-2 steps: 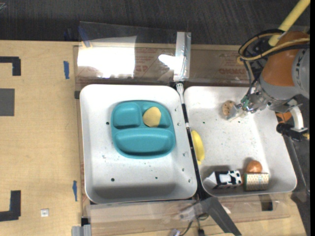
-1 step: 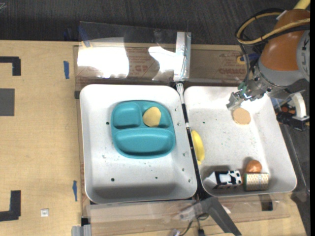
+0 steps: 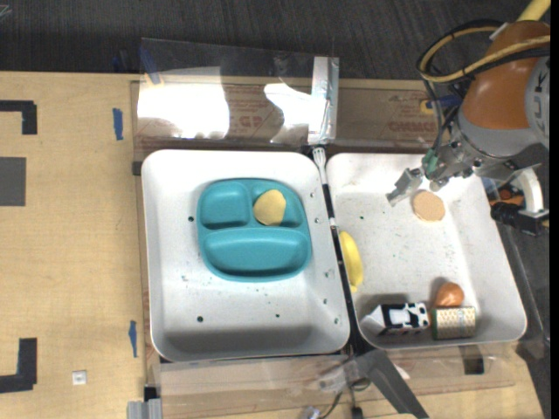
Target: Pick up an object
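My gripper (image 3: 420,178) hangs over the back of the right bin (image 3: 505,273), open, with nothing between its fingers. A round tan cookie (image 3: 428,206) lies on the bin floor just in front of and below it, apart from the fingertips. Along the right bin's left wall lies a yellow banana (image 3: 351,258). At the bin's front are a black-and-white toy (image 3: 403,317), a small orange object (image 3: 448,294) and a patterned block (image 3: 454,322). In the left bin (image 3: 166,278) a teal divided plate (image 3: 253,250) holds a yellow round piece (image 3: 270,206) in its back right compartment.
A clear plastic sheet (image 3: 236,103) stands behind the left bin. Black and yellow cables (image 3: 445,55) loop beside the arm's orange band at the back right. Bare white floor lies in the middle of the right bin.
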`<state>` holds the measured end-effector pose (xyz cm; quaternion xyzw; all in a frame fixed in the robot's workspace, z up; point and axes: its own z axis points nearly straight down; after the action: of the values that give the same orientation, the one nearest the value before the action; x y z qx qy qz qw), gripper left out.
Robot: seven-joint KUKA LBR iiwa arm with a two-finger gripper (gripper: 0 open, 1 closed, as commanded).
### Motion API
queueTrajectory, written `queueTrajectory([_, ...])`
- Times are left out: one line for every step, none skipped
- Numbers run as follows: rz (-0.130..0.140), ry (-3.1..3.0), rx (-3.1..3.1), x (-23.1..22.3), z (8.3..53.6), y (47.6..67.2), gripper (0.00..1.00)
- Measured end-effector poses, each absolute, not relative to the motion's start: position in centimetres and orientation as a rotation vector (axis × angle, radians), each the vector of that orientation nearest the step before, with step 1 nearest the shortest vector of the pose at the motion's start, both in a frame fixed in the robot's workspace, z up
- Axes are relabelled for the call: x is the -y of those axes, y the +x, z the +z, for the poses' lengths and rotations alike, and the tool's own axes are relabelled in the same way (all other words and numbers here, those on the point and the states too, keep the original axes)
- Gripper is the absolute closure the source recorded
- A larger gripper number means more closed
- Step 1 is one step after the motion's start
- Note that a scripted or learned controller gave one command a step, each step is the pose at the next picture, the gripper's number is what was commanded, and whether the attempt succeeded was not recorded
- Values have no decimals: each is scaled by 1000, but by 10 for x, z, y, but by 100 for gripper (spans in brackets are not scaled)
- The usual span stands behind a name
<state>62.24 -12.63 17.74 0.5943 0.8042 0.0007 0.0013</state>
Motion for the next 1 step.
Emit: queueTrajectory([5, 1794, -2571, 156, 88, 587, 0])
